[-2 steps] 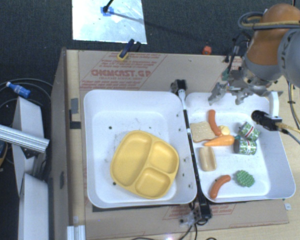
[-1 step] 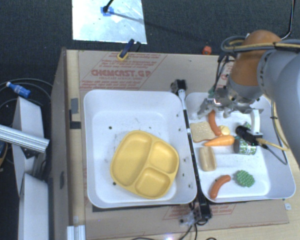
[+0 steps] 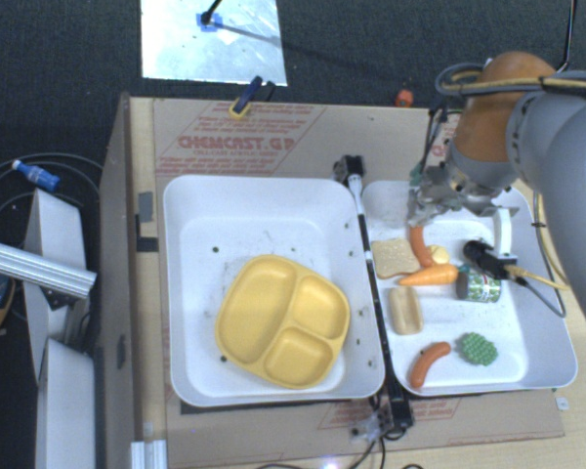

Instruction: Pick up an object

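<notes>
My gripper [image 3: 427,210] hangs low over the far left part of the right bin [image 3: 537,360], just above the upper end of a curved orange sausage [image 3: 420,245]. A slice of toast [image 3: 395,256] lies left of that sausage. An orange carrot [image 3: 430,277] lies below them, beside a green can [image 3: 480,287] on its side. Nearer the front lie a tan bread piece [image 3: 403,311], a second orange sausage [image 3: 428,362] and a green bumpy piece [image 3: 477,349]. Nothing is seen held in the gripper.
The left bin [image 3: 190,252] holds a yellow divided plate [image 3: 281,319]. A thin black divider [image 3: 368,272] runs between the bins. The grey arm [image 3: 557,125] comes in over the right bin's far right corner.
</notes>
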